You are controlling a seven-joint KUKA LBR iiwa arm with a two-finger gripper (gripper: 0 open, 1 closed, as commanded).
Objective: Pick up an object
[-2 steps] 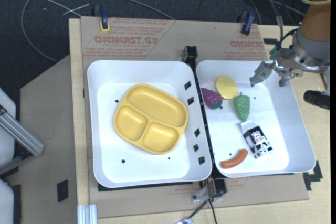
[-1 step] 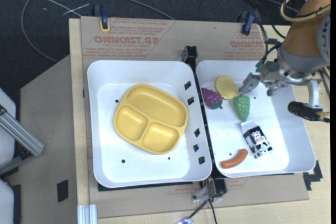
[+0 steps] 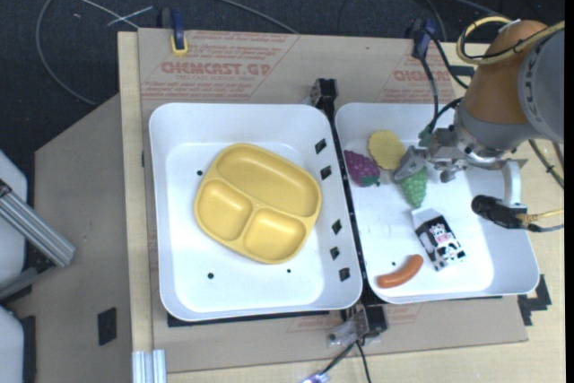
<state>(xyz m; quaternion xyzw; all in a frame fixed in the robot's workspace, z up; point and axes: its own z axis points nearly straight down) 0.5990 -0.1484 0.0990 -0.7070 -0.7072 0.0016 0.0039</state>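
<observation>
— Where are you right now?

— I'm over the right bin, toward its far side. My gripper hangs above the green bunch of grapes, which lies just on the near side of my fingertips, close enough that I can't tell whether I touch it.

— Are you holding it?

— I can't tell. The wrist hides how my jaws stand, so I won't claim a grip or a gap.

— What else is close?

— A yellow lemon-like piece just to the left, and the purple grapes left of that. The small black-and-white carton and the sausage lie nearer the front, well apart from me.

— So what does the move turn on?

— The green bunch runs roughly far-to-near beneath me. I judge I'd need to come down slightly nearward and close across its narrow, left-right width.
</observation>
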